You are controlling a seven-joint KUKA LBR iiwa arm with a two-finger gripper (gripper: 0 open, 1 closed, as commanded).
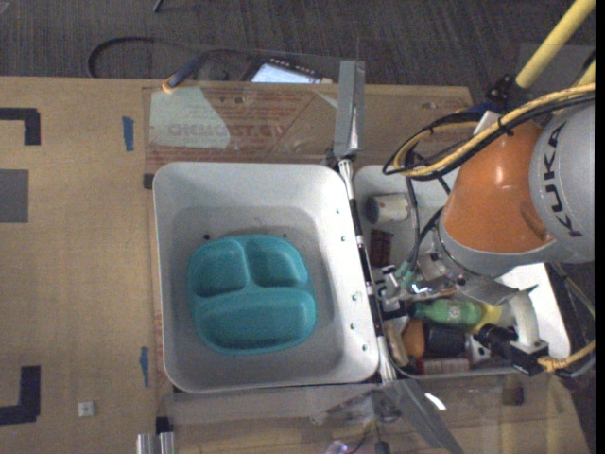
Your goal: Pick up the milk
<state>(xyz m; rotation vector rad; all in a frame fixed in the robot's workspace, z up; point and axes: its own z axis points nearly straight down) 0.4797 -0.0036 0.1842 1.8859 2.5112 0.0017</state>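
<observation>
"kuka" in dark capitals on the grey arm casing (565, 183) at right, letters running along the casing and turned sideways to the camera. faint pale lettering on the clear sheet (219, 121) lying on the table above the left bin, mirrored or washed out, not readable. a lit screen (285, 71) at the sheet's upper edge shows bright content, too small to read. labels on items in the right bin too blurred to read.

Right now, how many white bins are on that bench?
2. The left bin holds a teal divided tray. The right bin sits beside it, mostly covered by the arm, so things in it may be hidden.
</observation>
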